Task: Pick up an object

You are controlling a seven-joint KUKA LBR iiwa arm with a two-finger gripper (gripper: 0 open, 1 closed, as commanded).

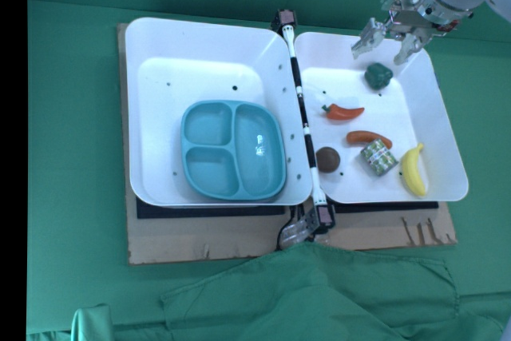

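Green cloth (303,291) bunches along the near edge of the bench. Behind it, the left bin (160,44) holds a teal divided plate (233,149). Across the divider, the right bin (431,92) holds a brown ball (327,159), a red chili pepper (343,112), a red sausage (368,138), a small patterned can (378,157), a dark green pepper (378,75) and a yellow banana (413,170). Above the bin's far edge, the gripper (389,44) hangs with its fingers spread wide, holding nothing; the green pepper lies just below them, apart.
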